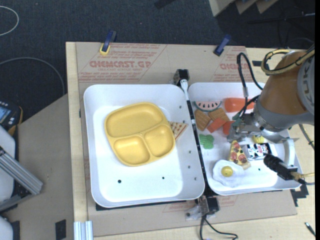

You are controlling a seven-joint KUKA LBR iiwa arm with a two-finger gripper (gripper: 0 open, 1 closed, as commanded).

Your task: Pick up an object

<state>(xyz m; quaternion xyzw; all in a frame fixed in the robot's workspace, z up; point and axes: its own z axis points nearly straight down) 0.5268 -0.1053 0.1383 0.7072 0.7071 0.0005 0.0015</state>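
The right bin (280,184) holds several toy foods: a watermelon slice (207,105), an orange piece (234,104), brown toast (205,118), a red piece (217,125), a green piece (206,141), a pizza slice (239,154) and a fried egg (226,173). My gripper (239,129) is low over the middle of this bin, just right of the red piece and above the pizza slice. The arm's body hides the bin's right part.
A yellow divided plate (140,133) lies in the left bin (145,186), with a waffle-like piece (178,129) at its right edge. A black-and-white item (258,151) sits beside the pizza slice. Cables loop over the right bin's far corner.
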